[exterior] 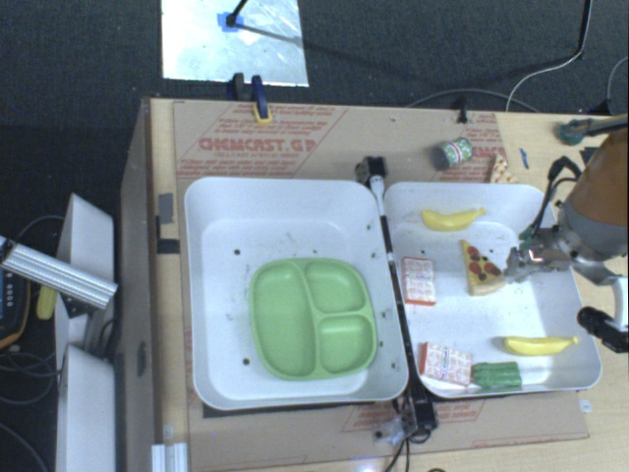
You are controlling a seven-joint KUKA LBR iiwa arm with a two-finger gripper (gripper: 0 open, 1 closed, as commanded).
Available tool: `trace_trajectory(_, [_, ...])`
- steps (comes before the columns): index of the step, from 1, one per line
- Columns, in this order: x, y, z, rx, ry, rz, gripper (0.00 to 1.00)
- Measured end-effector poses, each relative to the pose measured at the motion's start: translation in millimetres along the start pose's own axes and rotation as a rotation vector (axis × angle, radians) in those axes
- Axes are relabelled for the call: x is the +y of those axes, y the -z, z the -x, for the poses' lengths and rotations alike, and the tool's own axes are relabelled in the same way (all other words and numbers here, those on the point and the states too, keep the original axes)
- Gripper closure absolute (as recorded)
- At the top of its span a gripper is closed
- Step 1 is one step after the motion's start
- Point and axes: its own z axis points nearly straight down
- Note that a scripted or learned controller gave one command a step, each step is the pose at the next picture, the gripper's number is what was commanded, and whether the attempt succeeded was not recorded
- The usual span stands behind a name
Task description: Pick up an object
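The right bin (560, 293) holds several small items. A yellow banana (452, 219) lies at its far side and a second banana (539, 344) near its front right. A pizza slice (480, 266) sits in the middle. A red-and-white box (419, 281) lies by the left wall, and another such box (447, 362) sits at the front next to a green object (496, 374). My gripper (523, 261) is low in this bin, just right of the pizza slice and close against its edge. Nothing visibly hangs from it.
The left bin (221, 214) holds a green divided plate (313, 318). A small green can (455, 152) and a patterned card (500, 168) lie on the bench behind the right bin. The arm's grey body (600, 214) overhangs the right bin's right edge.
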Motion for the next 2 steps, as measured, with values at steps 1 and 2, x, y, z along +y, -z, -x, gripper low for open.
trace_trajectory(1, [16, -1, 0, 0.002, 0.003, 0.000, 1.00])
trace_trajectory(2, [30, -43, -11, 0.000, 0.003, 0.007, 1.00])
